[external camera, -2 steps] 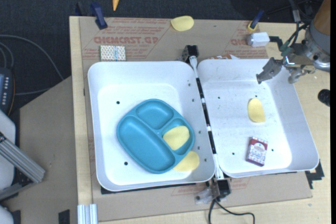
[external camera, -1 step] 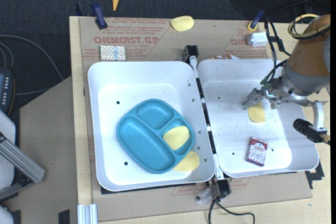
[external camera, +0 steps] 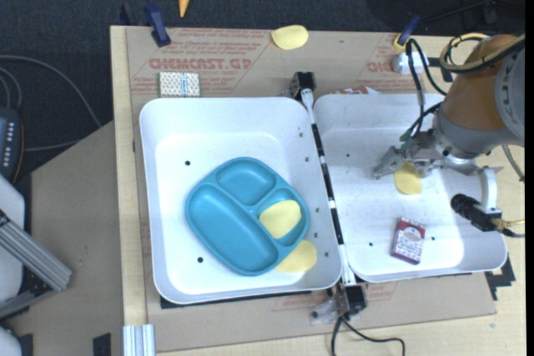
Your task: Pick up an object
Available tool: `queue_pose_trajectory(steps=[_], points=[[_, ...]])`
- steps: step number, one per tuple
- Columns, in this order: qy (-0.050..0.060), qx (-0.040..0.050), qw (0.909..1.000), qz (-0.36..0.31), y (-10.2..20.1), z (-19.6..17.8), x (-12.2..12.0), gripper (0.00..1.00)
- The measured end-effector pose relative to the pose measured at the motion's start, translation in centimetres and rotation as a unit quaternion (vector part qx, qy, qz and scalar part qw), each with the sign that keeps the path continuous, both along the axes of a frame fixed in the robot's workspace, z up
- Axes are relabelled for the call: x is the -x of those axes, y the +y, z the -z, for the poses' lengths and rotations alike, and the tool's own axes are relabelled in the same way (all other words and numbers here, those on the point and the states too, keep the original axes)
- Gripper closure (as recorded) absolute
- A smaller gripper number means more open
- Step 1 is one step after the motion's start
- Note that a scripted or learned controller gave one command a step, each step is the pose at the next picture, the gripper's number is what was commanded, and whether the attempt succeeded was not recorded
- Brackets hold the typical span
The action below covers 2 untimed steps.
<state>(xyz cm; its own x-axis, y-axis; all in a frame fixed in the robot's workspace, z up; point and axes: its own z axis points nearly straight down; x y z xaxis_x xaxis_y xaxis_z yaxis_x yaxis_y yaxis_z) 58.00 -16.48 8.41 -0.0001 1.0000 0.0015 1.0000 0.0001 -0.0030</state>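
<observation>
Closing in on the yellow piece in the right bin

Nearest us in the right bin (external camera: 467, 258) lies a small packet (external camera: 409, 241) by the front edge; farther back, mid-bin, the yellow piece (external camera: 408, 181) sits right under our gripper (external camera: 406, 160), whose fingers look spread astride it (not pinching yet). We judge the grasp is at hand: next, close squarely and lift.

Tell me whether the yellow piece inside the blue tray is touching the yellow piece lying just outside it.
Apart. The camera view shows the blue tray's raised rim running between the yellow piece in its compartment and the yellow piece outside.
</observation>
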Motion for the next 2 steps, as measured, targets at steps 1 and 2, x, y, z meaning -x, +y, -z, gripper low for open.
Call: queue_pose_trajectory(steps=[1, 2], points=[[-0.002, 0.0007, 1.0, 0.0, -0.03, -1.08, -0.08, 1.0], [-0.001, 0.0006, 1.0, 0.0, -0.02, -1.06, -0.07, 0.0]])
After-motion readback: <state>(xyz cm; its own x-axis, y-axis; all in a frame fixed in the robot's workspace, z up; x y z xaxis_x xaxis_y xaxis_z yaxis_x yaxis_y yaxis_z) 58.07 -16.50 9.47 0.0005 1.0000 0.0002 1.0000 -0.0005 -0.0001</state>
